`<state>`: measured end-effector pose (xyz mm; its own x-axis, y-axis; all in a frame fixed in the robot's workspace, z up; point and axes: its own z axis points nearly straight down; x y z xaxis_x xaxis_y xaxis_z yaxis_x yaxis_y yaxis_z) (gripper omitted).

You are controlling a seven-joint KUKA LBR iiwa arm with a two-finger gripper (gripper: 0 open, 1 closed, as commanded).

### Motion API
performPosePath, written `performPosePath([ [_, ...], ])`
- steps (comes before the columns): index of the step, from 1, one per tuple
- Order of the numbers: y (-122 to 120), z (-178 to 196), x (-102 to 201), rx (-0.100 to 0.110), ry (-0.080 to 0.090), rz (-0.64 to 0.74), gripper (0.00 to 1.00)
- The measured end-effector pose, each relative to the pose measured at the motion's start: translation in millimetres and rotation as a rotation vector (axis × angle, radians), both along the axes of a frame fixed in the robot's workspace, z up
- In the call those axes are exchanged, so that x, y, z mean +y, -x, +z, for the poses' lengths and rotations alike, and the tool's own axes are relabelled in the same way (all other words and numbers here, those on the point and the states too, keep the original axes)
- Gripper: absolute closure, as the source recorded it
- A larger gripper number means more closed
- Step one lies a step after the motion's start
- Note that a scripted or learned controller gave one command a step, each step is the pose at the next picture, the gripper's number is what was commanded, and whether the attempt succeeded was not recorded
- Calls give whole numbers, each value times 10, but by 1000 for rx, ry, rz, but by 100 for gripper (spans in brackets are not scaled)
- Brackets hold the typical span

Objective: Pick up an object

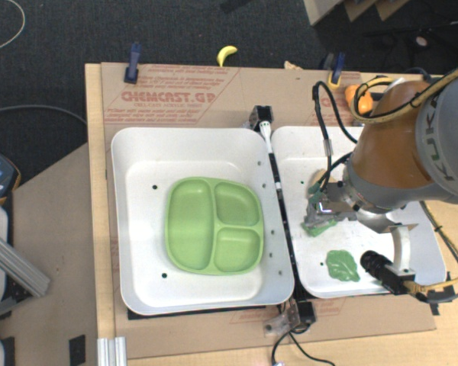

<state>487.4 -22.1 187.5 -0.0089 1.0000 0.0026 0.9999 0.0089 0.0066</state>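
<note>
Looking at your gripper (pixel 319 210), it's down low over the middle of the right bin (pixel 299 149), hanging off the grey-and-orange arm (pixel 397 151) that comes in from the right. Honestly, you can't tell from this angle whether it's spread or closed, since the wrist covers most of it. A small green piece (pixel 314 229) sits right at its tip, touching or very nearly touching it. I can't make out whether it's actually gripped.

The other thing in that bin is a green lump (pixel 341 266), lying on the bin floor toward the front edge, near the gripper but clearly apart from it.

Your left bin (pixel 130 152) has a light green divided plate (pixel 214 225) flat in its middle, three compartments facing up.

Both bins sit side by side on a table (pixel 103 280) topped with a printed cardboard sheet, with blue clamps (pixel 132 64) along the back edge. Past that edge there's a small yellow thing (pixel 227 53) on the dark carpet (pixel 137 14).
</note>
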Motion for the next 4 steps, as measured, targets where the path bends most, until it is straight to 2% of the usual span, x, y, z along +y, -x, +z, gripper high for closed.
performPosePath([
  [1, 65, 1271, 183, -9, 1, -4, 100],
  [2, 84, 1123, 627, 10, 1, -4, 100],
  [3, 7, 1671, 1597, -1, -1, 2, 100],
  [4, -180, 1959, 1978, 0, 1, -5, 100],
])
